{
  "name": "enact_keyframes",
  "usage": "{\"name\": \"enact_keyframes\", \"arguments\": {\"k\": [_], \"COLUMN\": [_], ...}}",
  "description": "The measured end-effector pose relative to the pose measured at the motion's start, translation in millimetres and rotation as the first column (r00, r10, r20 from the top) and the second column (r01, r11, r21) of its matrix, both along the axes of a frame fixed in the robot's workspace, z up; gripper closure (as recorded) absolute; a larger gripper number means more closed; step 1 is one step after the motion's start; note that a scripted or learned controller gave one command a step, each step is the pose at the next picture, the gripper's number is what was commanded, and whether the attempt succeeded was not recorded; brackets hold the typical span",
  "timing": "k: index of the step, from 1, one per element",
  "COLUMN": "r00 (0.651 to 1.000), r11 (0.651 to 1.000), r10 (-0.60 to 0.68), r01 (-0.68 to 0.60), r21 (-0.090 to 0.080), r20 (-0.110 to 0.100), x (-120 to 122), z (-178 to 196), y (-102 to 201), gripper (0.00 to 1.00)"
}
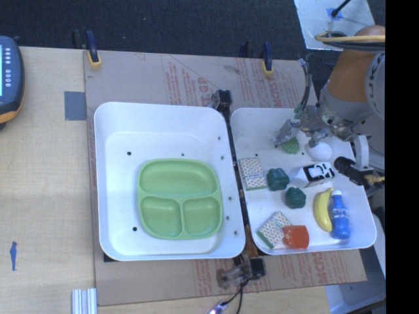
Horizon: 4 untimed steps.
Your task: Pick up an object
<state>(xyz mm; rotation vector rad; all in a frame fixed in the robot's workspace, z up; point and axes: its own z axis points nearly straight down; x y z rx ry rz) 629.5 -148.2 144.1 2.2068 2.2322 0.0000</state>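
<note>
Green pepper, banana, bottle nearby

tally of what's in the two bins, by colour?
Green: 4, divided tray, two dark pieces, light piece at the gripper
Patterned packets: 2
Yellow banana: 1
Blue bottle: 1
Red: 1
White: 1
Black-and-white: 1
Total: 11

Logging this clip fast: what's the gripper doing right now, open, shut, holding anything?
Gripper: low in the right bin, at its far end; open or shut cannot be told.
</note>
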Motion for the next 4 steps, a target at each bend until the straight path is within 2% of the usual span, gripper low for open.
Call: {"name": "enact_keyframes", "arguments": {"k": [1,2,3,4], "r00": [1.000,1.000,1.000,1.000], "r11": [1.000,1.000,1.000,1.000], "r10": [-0.006,-0.003,-0.008,-0.005], "r01": [0.006,0.003,0.008,0.005], "r21": [0.001,0.004,0.005,-0.003], "r20": [-0.007,0.002,-0.013,0.007], "x": [-20,30,-66,24], "z": [-49,-50,-53,-16], "y": [-4,-24,24,-28], "gripper": [0.00,0.00,0.00,0.00]}}
